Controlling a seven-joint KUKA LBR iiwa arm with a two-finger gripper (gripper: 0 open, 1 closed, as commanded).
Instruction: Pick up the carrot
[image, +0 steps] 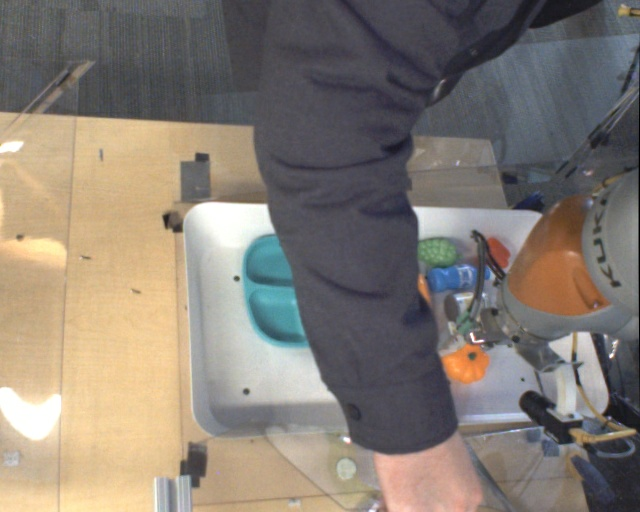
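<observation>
One white bin (215, 330) sat on a wooden bench (90, 300), its middle covered by a person's arm in a dark sleeve (350, 200) reaching down across it, the hand (425, 482) at the lower edge of the view. Contents on the left side: a teal two-part tray (272, 298), partly under the sleeve. Contents on the right side: a green bumpy item (437, 250), a blue item (450, 277) just below it, a red piece (497, 255) to their right, and a round orange item with a green top (466, 365) lower down. A small orange sliver (424, 290) showed at the sleeve's edge; whether it was the carrot could not be told. The grey and orange robot arm (560, 270) stood over the bin's right end, its gripper (470, 325) just above the round orange item; the state of the claw could not be told.
</observation>
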